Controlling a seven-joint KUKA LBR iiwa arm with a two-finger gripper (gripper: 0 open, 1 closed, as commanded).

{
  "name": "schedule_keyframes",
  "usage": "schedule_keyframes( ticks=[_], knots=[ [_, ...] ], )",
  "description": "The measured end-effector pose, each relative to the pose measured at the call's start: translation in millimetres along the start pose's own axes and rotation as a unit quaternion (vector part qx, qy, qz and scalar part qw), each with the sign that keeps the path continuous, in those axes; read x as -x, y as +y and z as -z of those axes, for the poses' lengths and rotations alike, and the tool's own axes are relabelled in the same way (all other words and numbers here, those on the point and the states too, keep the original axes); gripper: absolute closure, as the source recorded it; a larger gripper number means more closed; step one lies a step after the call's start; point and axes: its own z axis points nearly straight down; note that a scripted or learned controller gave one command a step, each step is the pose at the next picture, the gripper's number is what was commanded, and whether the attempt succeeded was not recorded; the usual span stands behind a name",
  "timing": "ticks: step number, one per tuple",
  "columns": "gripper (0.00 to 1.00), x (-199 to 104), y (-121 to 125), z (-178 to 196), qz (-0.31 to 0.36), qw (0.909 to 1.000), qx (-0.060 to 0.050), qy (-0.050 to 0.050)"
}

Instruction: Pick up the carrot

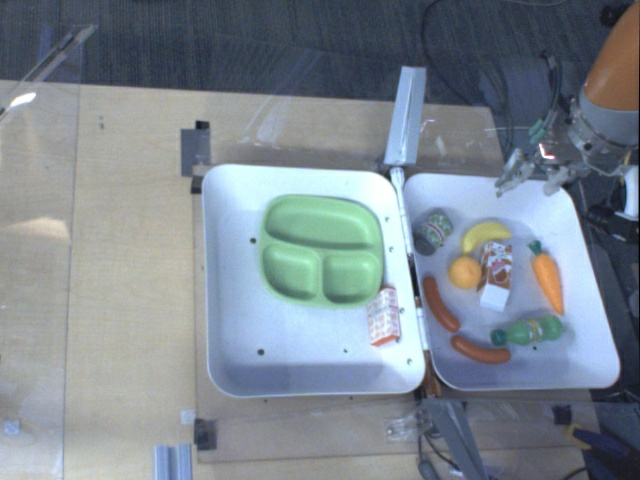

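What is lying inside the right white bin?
The right bin holds the carrot, a banana, an orange, a small carton, two sausages, a green bottle and a small can. Whatever is under the carton is covered.

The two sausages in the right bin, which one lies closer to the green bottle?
The lower sausage, along the bin's near edge: its right end nearly meets the green bottle. The other sausage lies farther left, by the divider.

1. The arm [612, 73] is reaching in from the right edge, its orange band showing at the upper right corner.
2. The gripper [527, 171] is hanging low and pointing left, its fingers [512, 175] standing apart with nothing between them.
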Motion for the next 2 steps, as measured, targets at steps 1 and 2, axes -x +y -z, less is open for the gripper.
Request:
schedule_keyframes(
  ticks=[1, 2],
  knots=[
    [0.0, -21, 11, -111, 0.063, 0.998, 0.0, 0.0],
    [0.0, 0, -65, -125, 0.087, 0.9962, 0.006, -0.002]
  ],
)
